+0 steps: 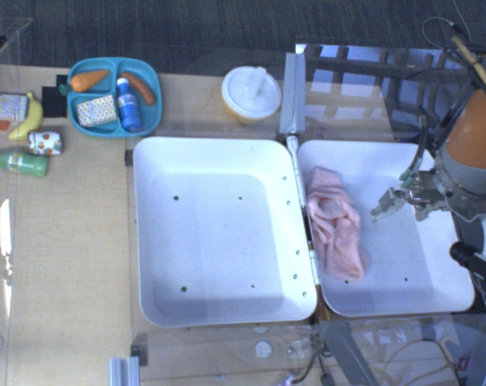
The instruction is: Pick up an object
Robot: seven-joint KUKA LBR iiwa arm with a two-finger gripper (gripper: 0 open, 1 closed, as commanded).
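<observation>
A crumpled pink cloth (336, 222) lies in the right bin (420, 284), against its left wall. My gripper (394, 191) hangs over the middle of that bin, just right of the cloth and apart from it. It is open, and nothing sits between its fingers (385, 205). The grey arm with its orange band (475, 139) comes in from the right edge.
The left bin (215, 232) sits beside the right one, with a metal divider (292, 95) behind the gap between them. Behind the bins stand a lidded yellow cup (252, 93) and a blue tray of toy food (114, 96). Toy groceries (22, 131) lie at far left.
</observation>
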